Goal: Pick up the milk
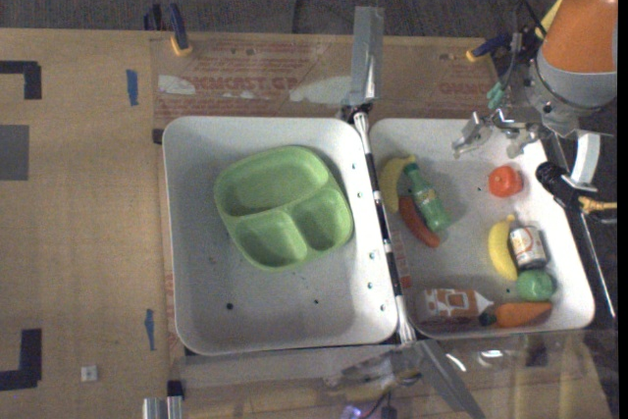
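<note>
The milk (454, 303) is a small white and brown carton lying on its side near the front edge of the right bin (461, 162), just left of a carrot (522, 313). My gripper (494, 134) hangs over the bin's far right corner, well away from the carton. Its two metal fingers (468, 138) stand apart, open, with nothing between them.
The right bin also holds a green bottle (426, 196), a red chili (419, 223), a yellow fruit (392, 176), a tomato (505, 181), a banana (499, 251), a can (528, 246) and a green fruit (536, 285). A green divided plate (285, 206) lies in the left bin (196, 289).
</note>
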`<state>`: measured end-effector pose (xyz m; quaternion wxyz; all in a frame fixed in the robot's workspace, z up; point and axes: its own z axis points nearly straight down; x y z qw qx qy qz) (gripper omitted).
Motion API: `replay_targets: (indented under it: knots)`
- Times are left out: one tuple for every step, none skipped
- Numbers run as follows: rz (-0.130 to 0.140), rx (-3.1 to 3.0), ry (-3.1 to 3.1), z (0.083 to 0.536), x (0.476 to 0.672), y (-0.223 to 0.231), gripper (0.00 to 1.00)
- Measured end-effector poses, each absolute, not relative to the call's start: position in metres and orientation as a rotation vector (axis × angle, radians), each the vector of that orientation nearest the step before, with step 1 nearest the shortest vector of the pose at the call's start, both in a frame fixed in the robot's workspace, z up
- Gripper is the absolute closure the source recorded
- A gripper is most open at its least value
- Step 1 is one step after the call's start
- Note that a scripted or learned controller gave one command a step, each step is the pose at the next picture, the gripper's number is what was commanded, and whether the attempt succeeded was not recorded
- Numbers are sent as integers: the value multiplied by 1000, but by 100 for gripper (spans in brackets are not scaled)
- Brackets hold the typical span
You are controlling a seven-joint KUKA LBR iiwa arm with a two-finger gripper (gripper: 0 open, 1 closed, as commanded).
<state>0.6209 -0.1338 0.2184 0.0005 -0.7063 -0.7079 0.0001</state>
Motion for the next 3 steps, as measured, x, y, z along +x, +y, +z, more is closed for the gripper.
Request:
replay_targets:
  knots:
    - [-2, -2247, -2200, 328, 657, -91, 0]
    - [1, -2454, -1959, 214, 577, -66, 0]
    - [2, -2487, -1917, 180, 495, -103, 0]
